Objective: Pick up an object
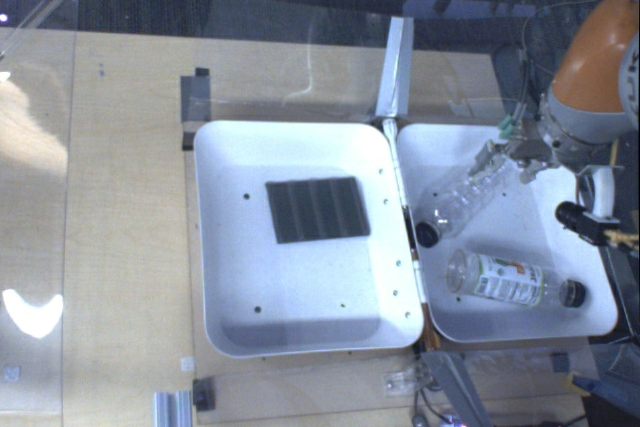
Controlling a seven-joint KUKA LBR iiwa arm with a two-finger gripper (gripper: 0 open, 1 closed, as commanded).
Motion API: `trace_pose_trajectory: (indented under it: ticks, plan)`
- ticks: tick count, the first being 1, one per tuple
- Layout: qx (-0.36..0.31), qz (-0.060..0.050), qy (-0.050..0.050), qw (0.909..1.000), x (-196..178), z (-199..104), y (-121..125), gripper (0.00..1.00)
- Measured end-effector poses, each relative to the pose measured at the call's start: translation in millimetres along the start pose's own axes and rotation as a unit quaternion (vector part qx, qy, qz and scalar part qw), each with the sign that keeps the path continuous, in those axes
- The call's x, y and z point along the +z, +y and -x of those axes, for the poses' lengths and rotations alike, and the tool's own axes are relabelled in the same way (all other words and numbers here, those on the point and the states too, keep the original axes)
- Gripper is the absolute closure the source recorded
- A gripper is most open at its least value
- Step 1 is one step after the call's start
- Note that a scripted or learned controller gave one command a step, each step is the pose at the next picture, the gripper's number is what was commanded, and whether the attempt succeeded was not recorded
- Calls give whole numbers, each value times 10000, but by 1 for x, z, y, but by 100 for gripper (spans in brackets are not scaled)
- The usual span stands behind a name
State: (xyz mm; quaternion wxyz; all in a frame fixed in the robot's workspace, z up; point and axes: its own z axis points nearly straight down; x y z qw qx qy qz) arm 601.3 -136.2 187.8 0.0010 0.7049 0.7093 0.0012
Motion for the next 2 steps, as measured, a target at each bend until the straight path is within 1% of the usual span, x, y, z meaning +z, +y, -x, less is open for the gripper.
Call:
trace_pose_trajectory:
  ticks: [1, 2]
  plan:
    - [-251, 86, -11, 9996, 83, -18, 1, 0]
    - [-749, -90, -67, 9971, 91, -29, 25, 0]
